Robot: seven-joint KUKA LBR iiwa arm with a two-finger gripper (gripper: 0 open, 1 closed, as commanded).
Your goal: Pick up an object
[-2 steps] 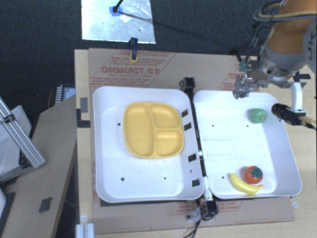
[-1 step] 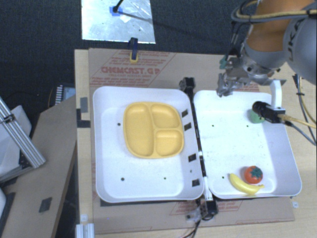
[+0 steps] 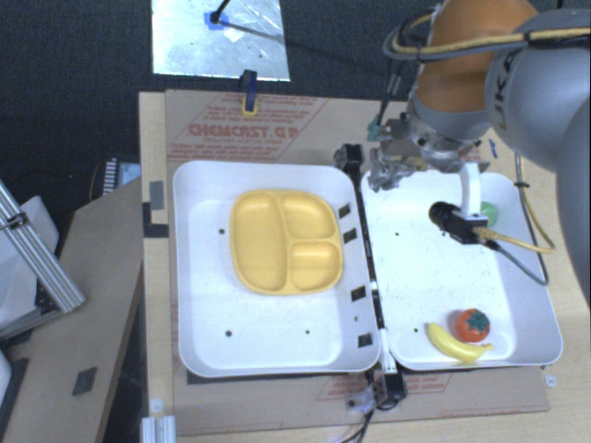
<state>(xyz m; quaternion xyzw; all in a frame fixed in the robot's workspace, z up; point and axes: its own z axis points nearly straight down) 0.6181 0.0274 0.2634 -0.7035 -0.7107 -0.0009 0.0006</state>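
From above, the gripper (image 3: 392,175) hangs over the right bin's (image 3: 416,275) far-left corner; whether it grips cannot be told. Well below it lie a tomato (image 3: 472,324) touching a banana (image 3: 454,343); the yellow plate (image 3: 283,241) sits to its lower left.

You are looking at a grey, smooth-cased robot arm (image 3: 545,90) with rounded, tube-like segments — its big curved link has a faint, unreadable dark marking on its side. Just above the wrist sits a bulging, glossy orange band (image 3: 471,30), almost dome-shaped. Yellow and black cables (image 3: 434,35) loop around that band and run back along the arm; a thinner yellow cable (image 3: 526,243) trails lower down. Below the orange part you see a cluttered metallic wrist block of silvery-grey parts, a white bracket (image 3: 472,187) and a black cylindrical fitting (image 3: 454,220).
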